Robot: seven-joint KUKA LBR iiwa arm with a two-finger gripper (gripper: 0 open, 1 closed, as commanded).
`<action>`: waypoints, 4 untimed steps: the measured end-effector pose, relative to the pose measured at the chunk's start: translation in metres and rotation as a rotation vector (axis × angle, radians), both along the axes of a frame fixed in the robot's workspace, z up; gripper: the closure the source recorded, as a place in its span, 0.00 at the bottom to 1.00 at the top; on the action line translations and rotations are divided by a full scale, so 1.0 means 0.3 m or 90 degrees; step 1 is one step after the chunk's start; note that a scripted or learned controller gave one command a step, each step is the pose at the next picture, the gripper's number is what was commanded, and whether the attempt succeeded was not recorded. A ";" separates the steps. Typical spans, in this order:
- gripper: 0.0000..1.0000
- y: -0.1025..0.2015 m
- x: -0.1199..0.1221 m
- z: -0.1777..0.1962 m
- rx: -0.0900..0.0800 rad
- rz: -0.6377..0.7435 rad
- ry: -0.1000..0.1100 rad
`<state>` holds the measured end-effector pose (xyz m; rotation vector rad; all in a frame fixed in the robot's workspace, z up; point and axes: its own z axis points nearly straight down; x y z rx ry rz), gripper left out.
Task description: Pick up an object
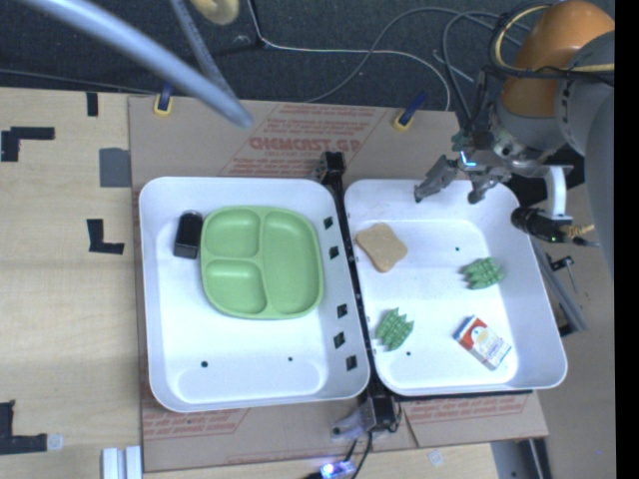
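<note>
Gripper (454, 185) positioned over the far edge of the right bin (519, 367), fingers spread apart with nothing between them. Orange band (549, 43) visible on the arm above the wrist, at the upper right.

Contents of the right bin, all lying well apart from the gripper:
- tan sponge-like block (381, 246) near the far left corner, close to the divider between bins;
- green leafy piece (482, 272) toward the right wall;
- second green leafy piece (394, 328) near the left wall, toward the near side;
- small red and white packet (483, 341) near the right corner on the near side.

Contents of the left bin (250, 382):
- green divided plate (263, 262) with three compartments — set centrally;
- small black block (188, 235) touching or just beside the plate's left edge.

Both bins resting on a cardboard sheet (300, 133) on the bench.
</note>
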<state>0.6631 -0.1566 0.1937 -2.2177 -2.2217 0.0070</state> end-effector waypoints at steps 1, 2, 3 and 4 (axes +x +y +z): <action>0.00 0.008 -0.037 -0.185 0.000 0.000 0.001; 0.00 0.009 -0.038 -0.361 -0.001 0.000 -0.002; 1.00 0.015 -0.031 -0.312 0.001 0.001 -0.006; 1.00 0.016 -0.023 -0.098 0.001 0.000 -0.006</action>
